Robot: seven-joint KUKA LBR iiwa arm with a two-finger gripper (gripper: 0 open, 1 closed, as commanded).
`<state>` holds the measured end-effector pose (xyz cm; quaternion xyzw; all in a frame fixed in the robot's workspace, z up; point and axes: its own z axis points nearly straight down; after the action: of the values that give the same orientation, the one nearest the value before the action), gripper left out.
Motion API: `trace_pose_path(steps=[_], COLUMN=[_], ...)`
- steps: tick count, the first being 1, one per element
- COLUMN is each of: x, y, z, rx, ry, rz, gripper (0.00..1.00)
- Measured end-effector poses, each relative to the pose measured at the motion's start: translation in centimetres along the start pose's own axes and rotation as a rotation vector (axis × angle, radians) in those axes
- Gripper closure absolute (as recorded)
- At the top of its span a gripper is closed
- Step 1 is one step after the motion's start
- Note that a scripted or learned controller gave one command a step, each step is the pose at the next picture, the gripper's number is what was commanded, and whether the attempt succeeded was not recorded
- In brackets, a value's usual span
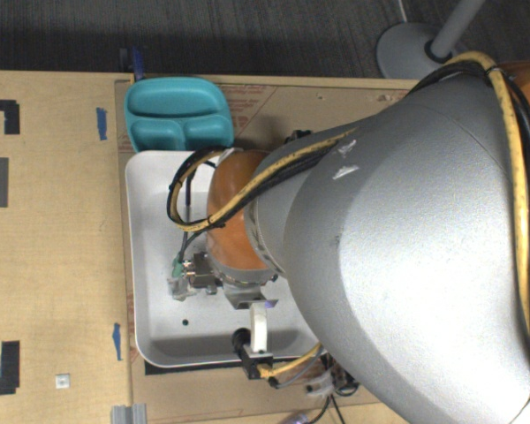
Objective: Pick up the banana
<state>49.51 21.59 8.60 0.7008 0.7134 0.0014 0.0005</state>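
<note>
Grey arm (406,237) over white bin (150,237), banana hidden, claw state cannot be told

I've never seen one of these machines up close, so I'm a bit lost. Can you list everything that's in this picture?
white bin: one, white, left of centre on the bench
teal tray: one, teal, just beyond the bin's far edge
blue tape marks: several, blue, on the brown bench top
lamp base: one, grey, on the dark floor, top right
cables: a bundle, black and yellow, along the arm
arm: one, grey with an orange band, reaching over the bin from the right
</note>
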Motion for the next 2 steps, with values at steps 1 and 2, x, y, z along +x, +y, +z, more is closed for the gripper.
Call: trace_pose_path(steps=[1, 2], x=[0.08, 0.88], y=[-1.60, -1.60], z=[-7.21, -7.23], rx=[0.004, 0.004], ry=[-0.002, -0.002], rz=[0.224, 0.244], gripper=[0.00, 0.00])
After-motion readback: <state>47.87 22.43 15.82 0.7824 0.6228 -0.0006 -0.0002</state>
